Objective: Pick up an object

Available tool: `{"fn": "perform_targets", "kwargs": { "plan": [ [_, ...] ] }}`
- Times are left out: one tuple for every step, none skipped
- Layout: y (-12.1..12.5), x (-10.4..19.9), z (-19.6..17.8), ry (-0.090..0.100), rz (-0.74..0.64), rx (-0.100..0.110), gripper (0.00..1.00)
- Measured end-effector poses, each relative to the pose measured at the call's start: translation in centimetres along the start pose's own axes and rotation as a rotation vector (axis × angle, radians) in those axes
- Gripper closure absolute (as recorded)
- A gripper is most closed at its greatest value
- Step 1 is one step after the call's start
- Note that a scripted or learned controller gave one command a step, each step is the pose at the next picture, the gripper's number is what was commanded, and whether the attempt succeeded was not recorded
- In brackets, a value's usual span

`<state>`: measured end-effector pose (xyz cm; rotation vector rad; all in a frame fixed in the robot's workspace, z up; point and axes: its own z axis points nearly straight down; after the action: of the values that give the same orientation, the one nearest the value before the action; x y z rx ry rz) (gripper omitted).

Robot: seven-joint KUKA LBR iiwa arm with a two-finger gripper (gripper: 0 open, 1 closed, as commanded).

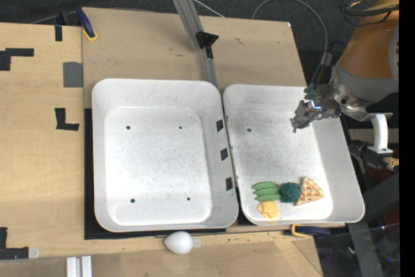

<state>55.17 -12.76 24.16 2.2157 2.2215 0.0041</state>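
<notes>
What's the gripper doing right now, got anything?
Gripper: above the right bin, nothing visibly held; open or shut cannot be told.

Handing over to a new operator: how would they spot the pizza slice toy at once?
Look at the right-hand bin, then its near corner, where small toys huddle. The pizza slice is the rightmost, a tan triangle with red dots, beside the dark green broccoli.
</notes>
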Motion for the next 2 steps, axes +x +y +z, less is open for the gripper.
{"fn": "perform_targets", "kwargs": {
  "plan": [
    [0.1, 0.0, -2.2, 0.001, 0.001, 0.003, 1.0],
    [-0.2, 5.3, -0.4, 0.002, -0.003, 0.008, 1.0]
  ]
}}
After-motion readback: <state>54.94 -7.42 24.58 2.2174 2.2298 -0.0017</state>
